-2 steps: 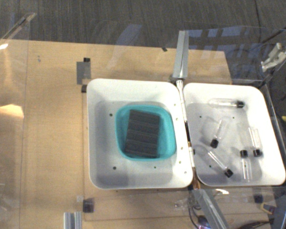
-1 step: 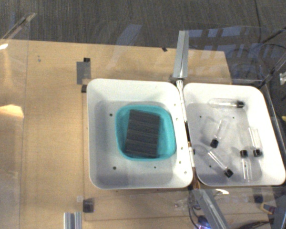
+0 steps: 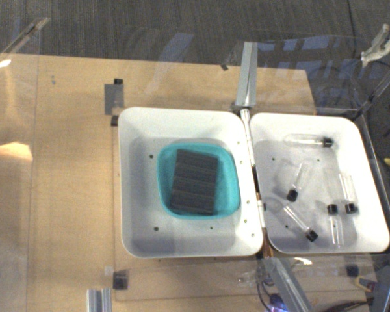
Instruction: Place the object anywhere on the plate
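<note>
- A dark ridged block (image 3: 195, 182) is lying flat on the teal plate (image 3: 229, 186) in the left bin (image 3: 131, 174) — placing looks finished
- Clear vials (image 3: 298, 179) are sitting in the right bin (image 3: 370, 194) (untouched, by appearance)
- Next move is probably just keeping clear

**Wooden desk under glare, dark carpet beyond**

A pale wooden desk (image 3: 58, 194) fills most of the frame. Along the top runs a dark grey ribbed carpet (image 3: 149, 12). A bright patch of light (image 3: 10, 151) lies at the left edge, and faint bluish reflections cross the upper middle, as from a clear pane. A grey metal bar (image 3: 247, 73) stands at upper centre; small black brackets (image 3: 119, 279) sit on the desk.
</note>
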You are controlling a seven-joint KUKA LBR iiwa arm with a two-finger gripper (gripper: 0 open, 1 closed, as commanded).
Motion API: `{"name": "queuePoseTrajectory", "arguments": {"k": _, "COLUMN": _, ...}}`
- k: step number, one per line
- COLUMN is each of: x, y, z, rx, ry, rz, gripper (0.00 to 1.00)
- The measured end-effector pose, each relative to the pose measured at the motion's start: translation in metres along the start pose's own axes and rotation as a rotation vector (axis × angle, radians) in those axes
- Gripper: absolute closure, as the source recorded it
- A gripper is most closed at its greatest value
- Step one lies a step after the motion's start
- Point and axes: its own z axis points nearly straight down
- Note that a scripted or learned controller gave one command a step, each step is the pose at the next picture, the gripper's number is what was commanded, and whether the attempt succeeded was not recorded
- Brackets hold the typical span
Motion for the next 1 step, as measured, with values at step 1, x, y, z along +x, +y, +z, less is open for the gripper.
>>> {"name": "queuePoseTrajectory", "arguments": {"k": 1, "x": -0.0180, "y": -0.0686, "z": 0.0056, "rx": 0.000, "ry": 0.001, "rz": 0.008, "gripper": 0.00}}
